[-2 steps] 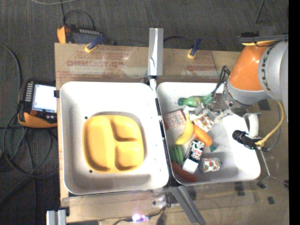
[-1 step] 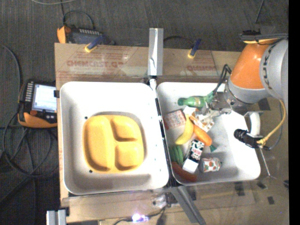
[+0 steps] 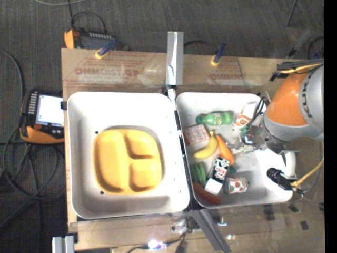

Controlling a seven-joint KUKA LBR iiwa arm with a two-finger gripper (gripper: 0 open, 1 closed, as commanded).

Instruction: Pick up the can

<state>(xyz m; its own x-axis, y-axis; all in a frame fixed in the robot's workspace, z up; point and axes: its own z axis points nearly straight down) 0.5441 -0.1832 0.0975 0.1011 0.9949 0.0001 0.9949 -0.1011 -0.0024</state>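
I see the can [image 3: 236,185] lying on its side at the near edge of the right bin [image 3: 263,190], just beside a small white box [image 3: 212,186]. My end effector [image 3: 246,139] hovers farther back over the clutter; how open it is, I cannot tell. I would bring it nearer and descend straight across the can's body.

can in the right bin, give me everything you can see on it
The can is small, with a white body, red and dark print on its label and what looks like a metal end. It lies on its side on the floor of the right bin, near the front wall. A white box sits close on its left; contact is unclear. The gripper is further back in the bin, apart from it.
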